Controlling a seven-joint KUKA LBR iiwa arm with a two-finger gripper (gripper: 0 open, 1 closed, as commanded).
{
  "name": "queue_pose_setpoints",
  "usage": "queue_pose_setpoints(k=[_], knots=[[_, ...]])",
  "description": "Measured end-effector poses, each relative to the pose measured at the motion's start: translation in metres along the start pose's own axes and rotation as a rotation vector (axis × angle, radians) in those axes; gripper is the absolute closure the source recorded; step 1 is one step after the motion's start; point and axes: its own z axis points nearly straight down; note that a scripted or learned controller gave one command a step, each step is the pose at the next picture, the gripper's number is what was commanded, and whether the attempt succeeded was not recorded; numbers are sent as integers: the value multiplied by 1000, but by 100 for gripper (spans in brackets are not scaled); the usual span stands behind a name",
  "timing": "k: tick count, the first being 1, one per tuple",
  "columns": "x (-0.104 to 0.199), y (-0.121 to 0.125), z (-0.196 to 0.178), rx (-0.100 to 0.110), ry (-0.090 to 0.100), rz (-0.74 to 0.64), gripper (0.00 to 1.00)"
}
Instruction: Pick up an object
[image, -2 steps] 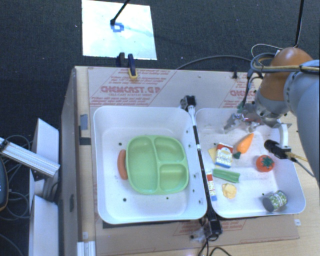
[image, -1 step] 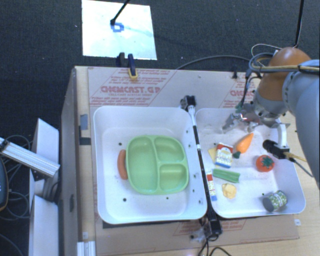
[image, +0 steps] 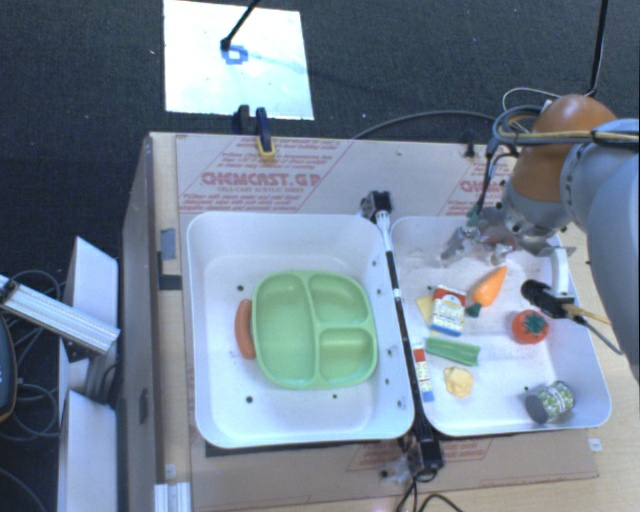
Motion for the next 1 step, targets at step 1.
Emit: queue_pose_setpoints(k=[1], knots=[[0,0,0,0,0,1,0]])
